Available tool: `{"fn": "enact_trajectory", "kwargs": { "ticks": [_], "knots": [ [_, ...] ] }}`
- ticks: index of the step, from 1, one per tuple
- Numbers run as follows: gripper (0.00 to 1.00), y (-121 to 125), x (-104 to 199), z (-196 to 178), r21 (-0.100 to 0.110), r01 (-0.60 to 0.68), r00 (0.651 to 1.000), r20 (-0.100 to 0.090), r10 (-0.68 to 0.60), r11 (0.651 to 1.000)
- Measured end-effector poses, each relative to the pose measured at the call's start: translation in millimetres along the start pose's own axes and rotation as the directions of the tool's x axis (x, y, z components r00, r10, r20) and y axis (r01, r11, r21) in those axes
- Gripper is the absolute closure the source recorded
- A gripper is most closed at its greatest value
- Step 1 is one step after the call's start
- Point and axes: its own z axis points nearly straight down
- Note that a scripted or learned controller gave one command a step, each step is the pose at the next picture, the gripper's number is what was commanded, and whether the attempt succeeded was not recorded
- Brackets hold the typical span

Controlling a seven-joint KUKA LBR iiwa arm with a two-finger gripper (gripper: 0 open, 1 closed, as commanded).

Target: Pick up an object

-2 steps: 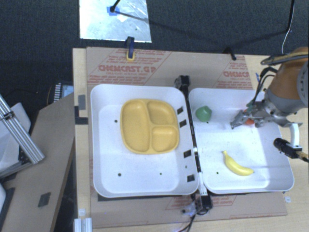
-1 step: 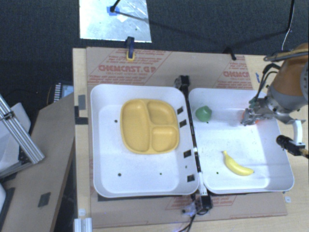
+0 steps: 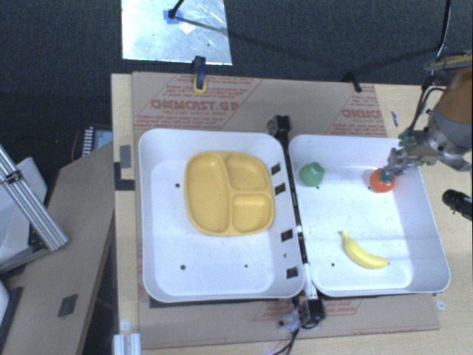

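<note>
The orange-red tomato-like object (image 3: 382, 181) lies near the right bin's (image 3: 414, 272) far right edge, the gripper (image 3: 392, 163) touching or just above it, finger state unclear, with the green fruit (image 3: 312, 173) and banana (image 3: 363, 251) well apart and the yellow divided plate (image 3: 228, 192) in the left bin (image 3: 159, 257).

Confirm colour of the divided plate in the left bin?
Yellow plate, plain, no pattern; camera view shows it clearly.

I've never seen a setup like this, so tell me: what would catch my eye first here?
Probably the big yellow divided plate, lying alone in the left bin. Then the right bin, where a green ball-like fruit sits near the back left, a banana lies toward the front, and an orange-red tomato-like object sits near the far right. The robot's gripper is right at that object, reaching in from the right.
</note>
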Motion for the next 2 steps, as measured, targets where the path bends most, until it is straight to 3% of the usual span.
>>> {"fn": "enact_trajectory", "kwargs": {
  "ticks": [1, 2],
  "knots": [
    [1.00, 2, -1, -49, 0.001, 0.001, 1.000, 0.000, -0.001, 1.000],
    [1.00, 0, 57, -42, 0.008, 0.005, 1.000, -0.005, -0.005, 1.000]
  ]
}}
